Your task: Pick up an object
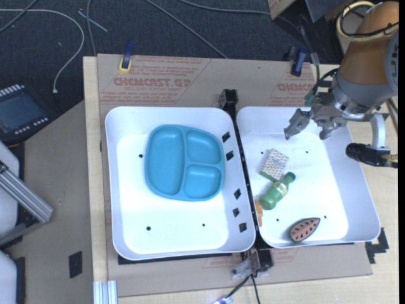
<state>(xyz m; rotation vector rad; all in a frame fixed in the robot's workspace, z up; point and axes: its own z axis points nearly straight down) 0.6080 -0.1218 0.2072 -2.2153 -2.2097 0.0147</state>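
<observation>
The gripper (314, 125) hangs over the far part of the right bin (354, 189) with its two fingers (295, 124) spread apart and nothing between them; they touch no object. The arm (367, 56) reaches in from the right, its orange band above the grey wrist, and the fingers point down and toward the bin floor.

Nearest below the fingertips, toward the front of the bin, lies a small checkered packet (274, 163), turned like a diamond. Just beyond it, farther from the fingers, a green bottle (277, 192) lies on its side; its long axis runs at a slant, with the narrow neck toward the fingers and the broad base pointing to the front left. Farther still, near the front rim, rests a brown oval sponge (305, 228), its long axis roughly left to right and slightly tilted.

Well to the left of the fingers, in the left bin (126, 170), sits a blue divided plate (183, 162).
</observation>
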